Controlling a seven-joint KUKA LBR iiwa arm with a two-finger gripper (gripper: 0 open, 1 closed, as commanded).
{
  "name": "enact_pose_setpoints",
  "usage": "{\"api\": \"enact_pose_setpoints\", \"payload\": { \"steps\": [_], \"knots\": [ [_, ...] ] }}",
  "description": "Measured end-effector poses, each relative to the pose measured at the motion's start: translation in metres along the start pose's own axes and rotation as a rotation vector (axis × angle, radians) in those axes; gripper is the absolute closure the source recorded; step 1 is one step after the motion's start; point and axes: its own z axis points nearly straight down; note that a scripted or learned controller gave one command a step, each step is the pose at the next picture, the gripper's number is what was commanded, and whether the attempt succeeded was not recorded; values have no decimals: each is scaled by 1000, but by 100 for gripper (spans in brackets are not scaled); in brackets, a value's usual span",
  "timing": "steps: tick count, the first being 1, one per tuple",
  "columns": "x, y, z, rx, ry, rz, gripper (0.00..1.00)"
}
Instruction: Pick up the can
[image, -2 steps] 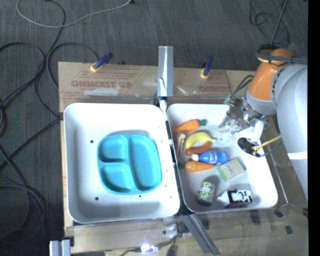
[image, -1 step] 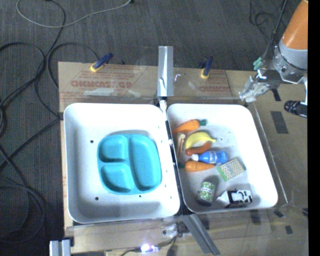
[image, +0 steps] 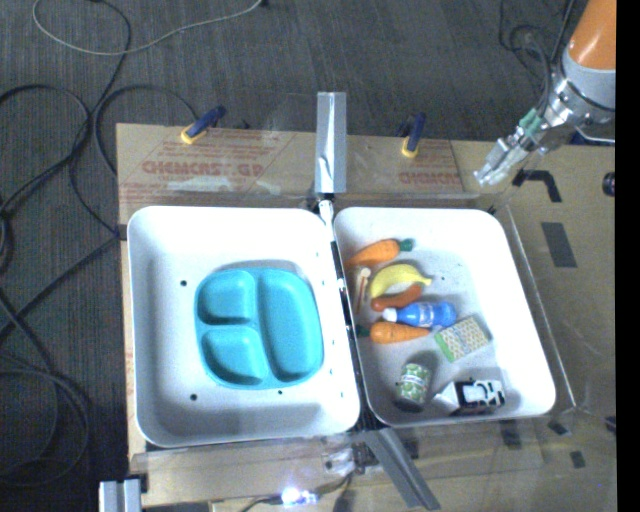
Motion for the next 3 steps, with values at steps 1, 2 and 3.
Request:
{"api": "enact_pose_setpoints", "payload": {
  "steps": [1, 2, 3],
  "knots": [
    [11, 5, -13, -4, -1, -487, 100],
    [98, 33, -6, -2, 2, -714, 100],
    [127, 37, -34, -3, -1, -925, 100]
  ]
}}
